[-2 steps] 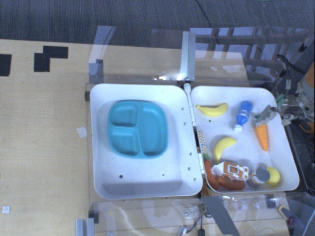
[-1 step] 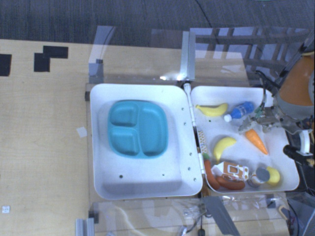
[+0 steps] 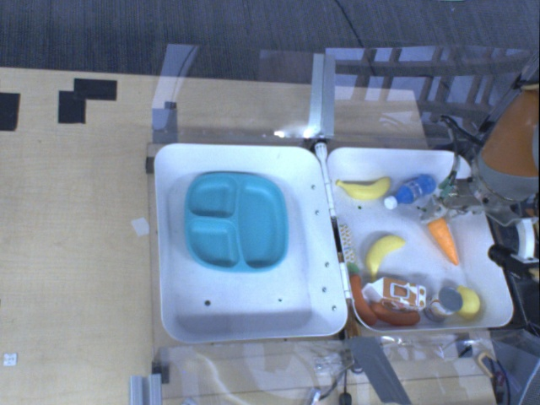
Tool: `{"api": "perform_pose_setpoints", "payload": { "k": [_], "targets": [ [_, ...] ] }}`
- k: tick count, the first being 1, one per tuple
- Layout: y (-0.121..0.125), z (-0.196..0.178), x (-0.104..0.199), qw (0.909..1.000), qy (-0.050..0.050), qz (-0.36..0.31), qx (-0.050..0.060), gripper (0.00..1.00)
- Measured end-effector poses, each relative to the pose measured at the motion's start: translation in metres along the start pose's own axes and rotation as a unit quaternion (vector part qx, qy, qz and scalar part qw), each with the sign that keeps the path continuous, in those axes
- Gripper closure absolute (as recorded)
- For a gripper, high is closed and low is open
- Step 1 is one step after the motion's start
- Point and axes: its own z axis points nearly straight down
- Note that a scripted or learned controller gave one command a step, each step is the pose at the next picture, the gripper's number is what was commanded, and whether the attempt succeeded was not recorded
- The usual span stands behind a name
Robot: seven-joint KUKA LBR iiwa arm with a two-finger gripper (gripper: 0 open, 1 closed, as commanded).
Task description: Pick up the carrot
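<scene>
The orange carrot (image 3: 443,240) lies in the right bin (image 3: 483,264), towards its right side, with its thick end pointing to the back. My gripper (image 3: 456,197) hangs just behind the carrot's thick end, low over the bin, below the arm's orange band (image 3: 510,146). Nothing is seen in its grasp. The carrot rests on the bin floor.
Also in the right bin are a blue bottle (image 3: 413,189), two yellow bananas (image 3: 364,189) (image 3: 384,250), a red sausage (image 3: 384,312), a small white and orange box (image 3: 403,294), a grey can (image 3: 447,300) and a yellow fruit (image 3: 469,304). A blue divided plate (image 3: 236,222) lies in the left bin (image 3: 304,289).
</scene>
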Motion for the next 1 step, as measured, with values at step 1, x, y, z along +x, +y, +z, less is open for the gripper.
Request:
{"api": "perform_pose_setpoints", "payload": {
  "k": [1],
  "targets": [
    [-0.0067, -0.1415, 0.0542, 0.9979, 0.000, 0.065, 0.002, 1.00]
  ]
}}
